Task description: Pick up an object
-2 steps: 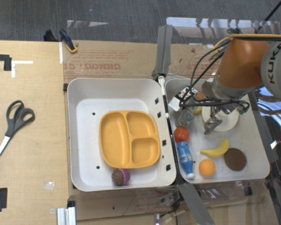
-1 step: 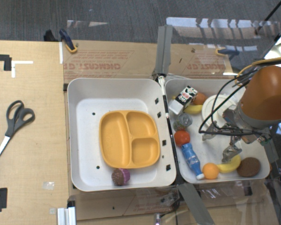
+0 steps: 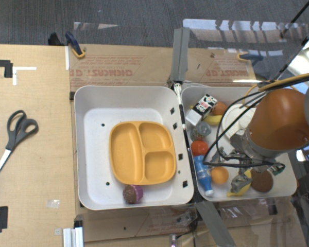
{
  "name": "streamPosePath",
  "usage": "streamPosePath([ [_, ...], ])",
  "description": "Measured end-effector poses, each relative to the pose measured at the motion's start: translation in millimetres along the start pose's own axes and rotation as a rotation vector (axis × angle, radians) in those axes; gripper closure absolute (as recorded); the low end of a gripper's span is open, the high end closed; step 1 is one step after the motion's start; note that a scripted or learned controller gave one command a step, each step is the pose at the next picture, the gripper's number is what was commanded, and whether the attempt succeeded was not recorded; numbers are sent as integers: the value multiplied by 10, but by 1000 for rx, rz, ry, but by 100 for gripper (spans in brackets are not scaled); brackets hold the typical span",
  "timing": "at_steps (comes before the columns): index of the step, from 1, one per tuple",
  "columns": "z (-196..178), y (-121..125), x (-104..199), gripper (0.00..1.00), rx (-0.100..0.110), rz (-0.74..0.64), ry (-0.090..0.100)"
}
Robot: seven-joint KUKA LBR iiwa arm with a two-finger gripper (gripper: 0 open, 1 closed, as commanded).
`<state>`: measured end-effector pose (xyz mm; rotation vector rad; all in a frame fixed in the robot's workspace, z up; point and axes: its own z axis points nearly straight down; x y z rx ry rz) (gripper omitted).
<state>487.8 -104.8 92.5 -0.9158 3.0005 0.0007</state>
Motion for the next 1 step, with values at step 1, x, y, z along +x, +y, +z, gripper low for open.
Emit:
streamPosePath([
  [1,-1400,-941,-380,0,1,-130,-1],
])
